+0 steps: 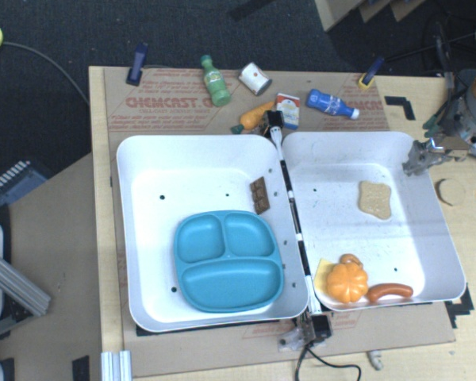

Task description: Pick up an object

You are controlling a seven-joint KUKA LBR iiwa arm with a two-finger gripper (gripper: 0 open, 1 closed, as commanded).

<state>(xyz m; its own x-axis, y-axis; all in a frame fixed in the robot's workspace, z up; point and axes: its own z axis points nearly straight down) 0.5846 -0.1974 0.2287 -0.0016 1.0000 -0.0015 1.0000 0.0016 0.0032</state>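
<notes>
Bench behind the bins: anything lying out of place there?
Yes. A green bottle, a blue bottle, a white can and a small carton lie toppled on the board outside both bins.

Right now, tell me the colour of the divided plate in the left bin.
Light blue plate, camera view.

Only legible text: faded red print "CHEMCAST" on the tan cardboard sheet (174, 101) under the bins, along its far edge, left side. A similar red print at far right of the same sheet is too faint to read. Labels on the small items are unreadable.
</notes>
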